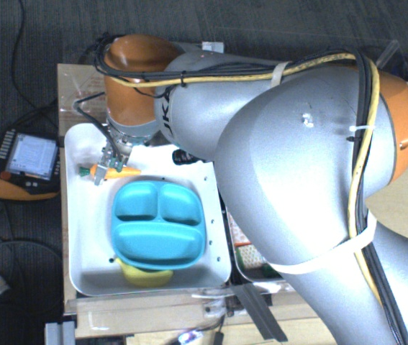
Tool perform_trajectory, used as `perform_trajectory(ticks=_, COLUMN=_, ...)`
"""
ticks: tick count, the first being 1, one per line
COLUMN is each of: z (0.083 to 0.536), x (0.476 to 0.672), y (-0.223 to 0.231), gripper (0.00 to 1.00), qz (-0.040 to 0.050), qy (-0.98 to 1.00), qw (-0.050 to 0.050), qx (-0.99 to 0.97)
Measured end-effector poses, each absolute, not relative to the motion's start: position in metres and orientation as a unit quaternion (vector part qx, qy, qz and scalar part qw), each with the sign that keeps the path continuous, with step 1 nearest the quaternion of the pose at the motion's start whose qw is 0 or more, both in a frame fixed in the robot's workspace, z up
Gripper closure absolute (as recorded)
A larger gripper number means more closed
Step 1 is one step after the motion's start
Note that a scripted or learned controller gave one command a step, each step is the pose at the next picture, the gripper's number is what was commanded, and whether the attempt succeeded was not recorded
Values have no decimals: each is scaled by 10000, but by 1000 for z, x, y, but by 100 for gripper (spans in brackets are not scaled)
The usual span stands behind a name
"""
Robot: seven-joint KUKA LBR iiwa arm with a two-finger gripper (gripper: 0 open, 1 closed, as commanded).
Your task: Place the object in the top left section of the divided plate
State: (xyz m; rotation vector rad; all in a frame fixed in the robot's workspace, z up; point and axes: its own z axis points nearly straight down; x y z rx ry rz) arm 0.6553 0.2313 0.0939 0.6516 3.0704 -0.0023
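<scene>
Gripping a small orange object point(117, 169) between its fingertips, the gripper point(109, 165) hangs just beyond the blue divided plate point(160, 225), whose top left section lies below it; a thin pinch may slip mid-carry.

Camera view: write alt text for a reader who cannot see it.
A grey robot arm with an orange band reaches from the right over a white bin, its gripper down at a small orange carrot-like object just above a blue divided plate. Something yellow sticks out from under the plate's lower edge, and a handheld screen device lies on the floor left of the bench.
</scene>
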Motion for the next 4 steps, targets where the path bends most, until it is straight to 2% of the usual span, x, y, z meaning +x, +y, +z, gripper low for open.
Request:
perform_trajectory(ticks=1, z=91, x=659, y=232, gripper=100, qz=11, qy=9604, qw=-2, qx=2786)
perform_trajectory(ticks=2, z=88, x=653, y=226, gripper=100, qz=34, qy=9093, qw=41, qx=4161)
perform_trajectory(ticks=3, z=88, x=659, y=221, gripper=100, qz=17, qy=9724, qw=41, qx=2334)
perform_trajectory(ticks=4, z=106, x=661, y=233, gripper=100, qz=5, qy=9482, qw=1, qx=3176)
